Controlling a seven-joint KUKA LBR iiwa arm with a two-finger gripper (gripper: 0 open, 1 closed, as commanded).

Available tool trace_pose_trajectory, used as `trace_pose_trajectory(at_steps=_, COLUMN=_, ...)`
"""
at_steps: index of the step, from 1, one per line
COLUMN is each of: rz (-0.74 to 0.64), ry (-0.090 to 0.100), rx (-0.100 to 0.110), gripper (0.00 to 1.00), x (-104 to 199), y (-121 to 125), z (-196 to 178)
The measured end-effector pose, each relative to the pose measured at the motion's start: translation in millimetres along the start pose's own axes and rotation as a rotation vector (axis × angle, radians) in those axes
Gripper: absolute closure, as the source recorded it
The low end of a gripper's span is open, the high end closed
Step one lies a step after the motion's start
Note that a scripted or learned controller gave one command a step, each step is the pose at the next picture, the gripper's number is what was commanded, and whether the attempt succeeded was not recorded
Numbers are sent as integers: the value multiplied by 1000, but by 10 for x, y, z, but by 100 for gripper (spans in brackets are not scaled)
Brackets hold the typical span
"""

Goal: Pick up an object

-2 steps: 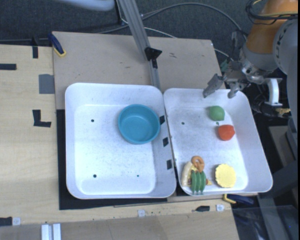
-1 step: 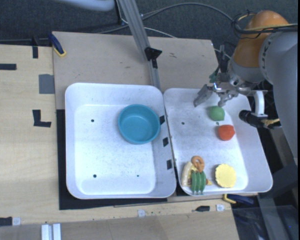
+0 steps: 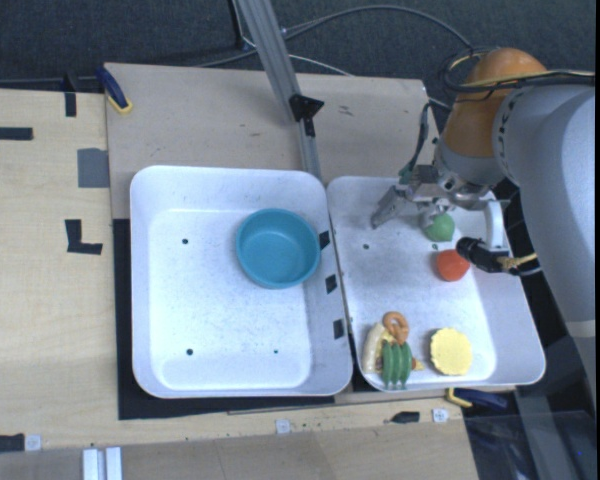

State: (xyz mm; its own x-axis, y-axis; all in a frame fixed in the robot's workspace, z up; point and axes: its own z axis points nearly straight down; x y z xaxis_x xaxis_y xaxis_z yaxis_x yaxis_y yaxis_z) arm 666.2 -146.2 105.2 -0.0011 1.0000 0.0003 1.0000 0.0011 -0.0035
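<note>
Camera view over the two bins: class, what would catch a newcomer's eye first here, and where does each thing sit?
The big grey arm with its orange band comes in from the right, its pincer hanging over the far part of the right bin. A blue bowl stands out in the left bin, toward its right side. In the right bin lie a green ball, a red ball and, near the front, a yellow disc.
</note>
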Motion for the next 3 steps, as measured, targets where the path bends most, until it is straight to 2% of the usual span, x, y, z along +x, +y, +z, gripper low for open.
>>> trace_pose_trajectory(at_steps=1, rz=0, ry=-1, rx=-3, gripper=100, x=-2, y=7, z=-122)
trace_pose_trajectory(at_steps=2, rz=1, ry=-1, rx=-7, gripper=100, x=28, y=-50, z=-719)
trace_pose_trajectory(at_steps=3, rz=1, ry=-1, rx=-8, gripper=100, x=-24, y=41, z=-1264)
